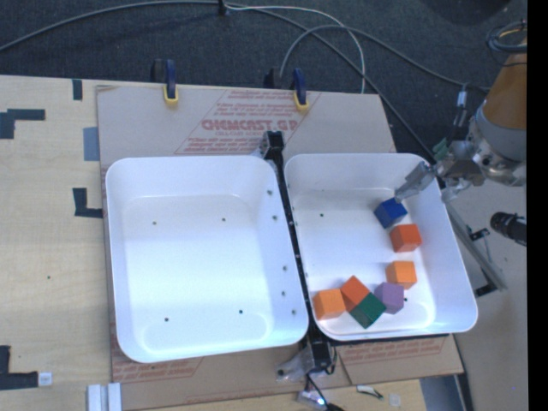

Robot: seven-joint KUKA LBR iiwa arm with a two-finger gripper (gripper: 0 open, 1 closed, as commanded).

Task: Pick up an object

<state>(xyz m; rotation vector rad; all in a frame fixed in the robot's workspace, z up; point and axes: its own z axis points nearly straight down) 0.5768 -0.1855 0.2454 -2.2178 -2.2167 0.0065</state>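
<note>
In the right-hand white bin (445, 255), near its upper right corner, the claw (417, 181) of the grey arm (501, 131) hangs just above a blue cube (390, 212), its tip close to the cube's upper edge; whether they touch cannot be told. Whether the claw is apart or together cannot be told either, for it shows as a single grey wedge. Nothing is seen held in it. Just below the blue cube lies an orange-red cube (406, 237), and further down an orange cube (401, 273). Along the bin's lower wall sits a cluster: an orange cube (329, 303), a darker orange cube (354, 290), a green cube (368, 310) and a purple cube (390, 296), packed close together. The left white bin (116, 229) stands beside it on the bench (43, 229), the two joined by a black strip (289, 229).
</note>
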